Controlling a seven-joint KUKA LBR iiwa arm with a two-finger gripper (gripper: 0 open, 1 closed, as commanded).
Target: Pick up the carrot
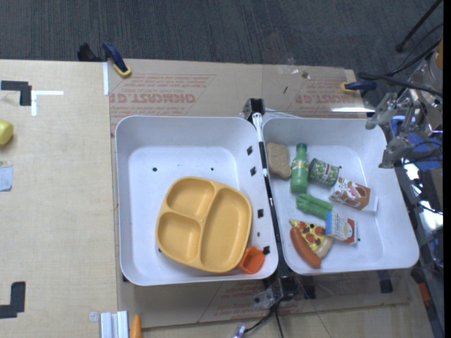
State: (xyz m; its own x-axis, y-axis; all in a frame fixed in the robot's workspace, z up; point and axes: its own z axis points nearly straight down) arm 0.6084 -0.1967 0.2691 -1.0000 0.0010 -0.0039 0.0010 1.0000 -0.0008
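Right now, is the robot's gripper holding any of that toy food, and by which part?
Nothing is held. The gripper sits at the right bin's far right edge, away from the food.

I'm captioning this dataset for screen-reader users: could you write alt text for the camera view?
Two shallow white bins sit side by side on a bench: the left bin holds a yellow three-compartment plastic plate with a small orange carrot-like piece at its lower right corner. The right bin holds assorted toy foods, including a green bottle, a bread slice and a pizza slice.

Single fixed overhead camera, slanted down, both white bins (141,136) framed
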